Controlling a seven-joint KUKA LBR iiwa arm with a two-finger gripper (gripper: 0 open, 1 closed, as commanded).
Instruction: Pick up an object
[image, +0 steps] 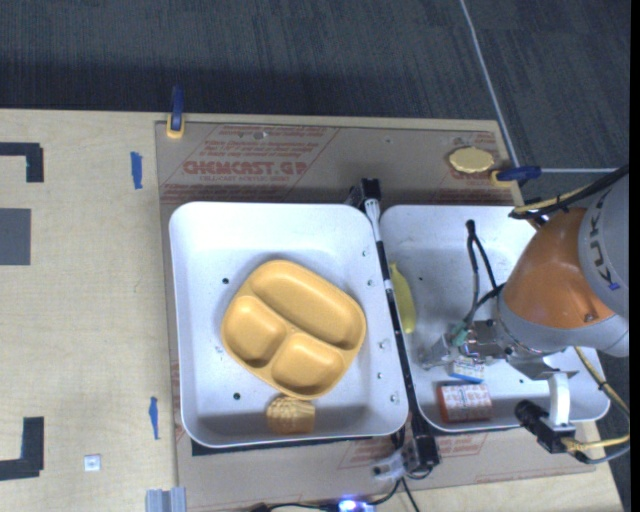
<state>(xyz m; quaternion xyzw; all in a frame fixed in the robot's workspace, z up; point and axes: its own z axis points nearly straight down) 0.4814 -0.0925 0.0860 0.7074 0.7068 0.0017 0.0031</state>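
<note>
the left bin is holding a yellow divided tray and a small basket; the right bin is holding a banana and a red box beside the gripper.

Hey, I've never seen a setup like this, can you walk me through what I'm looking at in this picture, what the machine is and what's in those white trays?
One camera looks down at a slant on a wooden bench. The grey and orange shape at the right is a robot arm reaching over the right bin. Its gripper hangs low there, too hidden to tell if it holds anything. Near it lie a small red and white box and a yellow banana-like piece. The left bin holds a yellow divided plate and a small tan object.
</note>
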